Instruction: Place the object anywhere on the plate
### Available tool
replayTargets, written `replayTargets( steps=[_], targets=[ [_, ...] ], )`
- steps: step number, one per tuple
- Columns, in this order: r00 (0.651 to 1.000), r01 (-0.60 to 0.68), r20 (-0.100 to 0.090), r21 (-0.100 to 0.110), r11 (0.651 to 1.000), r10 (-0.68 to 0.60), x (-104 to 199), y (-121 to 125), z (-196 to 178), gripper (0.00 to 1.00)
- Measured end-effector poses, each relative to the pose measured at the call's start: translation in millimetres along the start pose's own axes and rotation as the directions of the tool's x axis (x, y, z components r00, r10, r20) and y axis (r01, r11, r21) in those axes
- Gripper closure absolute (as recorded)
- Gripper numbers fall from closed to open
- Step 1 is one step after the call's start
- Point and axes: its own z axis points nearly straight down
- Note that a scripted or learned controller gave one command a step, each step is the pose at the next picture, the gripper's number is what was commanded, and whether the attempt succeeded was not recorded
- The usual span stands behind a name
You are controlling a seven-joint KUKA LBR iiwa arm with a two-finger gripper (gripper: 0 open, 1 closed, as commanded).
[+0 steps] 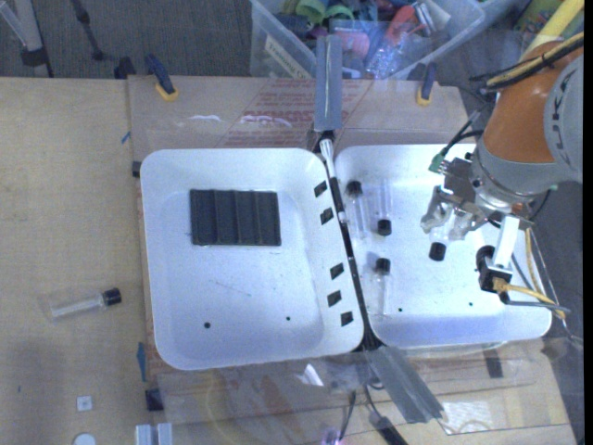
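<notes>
Two shallow white bins sit side by side on the bench. The left bin [167, 332] holds a dark rectangular ribbed plate [235, 217], lying flat in its upper-left part. The right bin [435, 318] contains several clear vials with black caps: one [353, 195] near the divider at upper left, one [382, 213] just right of it, one [381, 276] lower by the divider, and one [435, 246] just below the gripper. The gripper [443, 213] hangs over the right bin's upper-right area, well apart from the plate; whether its fingers are apart or together cannot be told. Another vial [82, 301] lies on the bench left of both bins.
</notes>
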Motion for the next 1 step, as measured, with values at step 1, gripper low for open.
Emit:
replayTargets(
  steps=[1],
  targets=[
    [0.836, -0.548, -0.001, 0.0, 0.836, 0.548, 10.5, 74.5, -75.7, 1.0]
  ],
)
